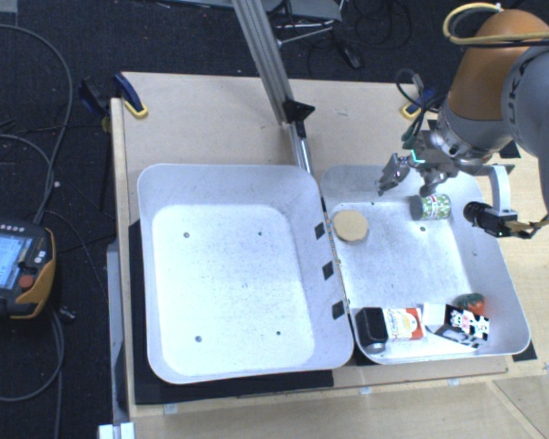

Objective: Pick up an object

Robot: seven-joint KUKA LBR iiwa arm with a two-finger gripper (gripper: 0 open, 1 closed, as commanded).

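My gripper (408, 182) hangs over the far part of the right bin (421, 259), its two fingers spread apart with nothing between them. A small green can (433, 208) lies on its side just below the right finger (428, 187). A round tan disc (351, 226) rests on the bin floor to the left of the gripper and nearer the camera. Along the bin's near wall lie a black block (372, 326), a red and white packet (403, 322) and a black and white spotted item (467, 321).
The left bin (229, 273) sits beside the right one, joined by black clips (329, 268). A slanted metal pole (270, 58) rises from the gap between the bins at the back. Yellow clamps (133, 108) hold the bench corners.
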